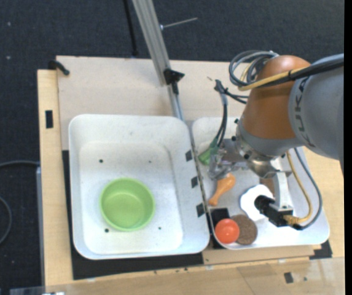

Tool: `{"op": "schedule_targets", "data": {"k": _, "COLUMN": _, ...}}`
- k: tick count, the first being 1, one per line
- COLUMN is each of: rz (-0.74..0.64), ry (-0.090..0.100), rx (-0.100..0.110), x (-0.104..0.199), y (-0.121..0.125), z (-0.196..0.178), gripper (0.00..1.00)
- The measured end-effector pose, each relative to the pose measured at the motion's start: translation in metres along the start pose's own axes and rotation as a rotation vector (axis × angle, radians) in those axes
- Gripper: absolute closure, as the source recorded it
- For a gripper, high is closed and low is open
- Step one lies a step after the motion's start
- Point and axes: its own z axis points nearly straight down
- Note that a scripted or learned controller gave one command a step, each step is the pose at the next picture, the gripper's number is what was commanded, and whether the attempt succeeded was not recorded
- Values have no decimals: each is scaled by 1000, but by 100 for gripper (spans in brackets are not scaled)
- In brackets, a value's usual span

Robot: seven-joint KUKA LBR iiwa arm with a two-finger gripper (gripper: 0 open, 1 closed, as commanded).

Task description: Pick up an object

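Observation:
In the right bin (316, 229) lie an orange carrot-shaped piece (221, 189), an orange-red ball (227, 230), a brown round disc (246, 229), a white ring-shaped object (257, 201) and a green item (205, 155) near the bin's left wall. The arm's orange band and grey wrist hang over the bin's upper part. My gripper (220, 166) sits low in the bin between the green item and the carrot piece, just above the carrot's upper end. The wrist covers much of the bin's back.
The left bin (89, 134) holds a green bowl (126, 204) in its lower half. A slanted metal pole (157, 48) rises from the divider between the bins. Cables loop along the arm's right side over the right bin.

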Motion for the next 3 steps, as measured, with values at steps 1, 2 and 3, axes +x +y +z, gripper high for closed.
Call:
{"op": "schedule_targets", "data": {"k": 1, "rz": 1, "ry": 0, "rx": 1, "x": 45, "y": -13, "z": -1, "gripper": 100}}
{"op": "schedule_targets", "data": {"k": 2, "rz": -1, "ry": 0, "rx": -2, "x": 91, "y": -17, "z": -14, "gripper": 100}}
{"op": "schedule_targets", "data": {"k": 3, "rz": 4, "ry": 0, "rx": -1, "x": 88, "y": -17, "z": -13, "gripper": 0}}
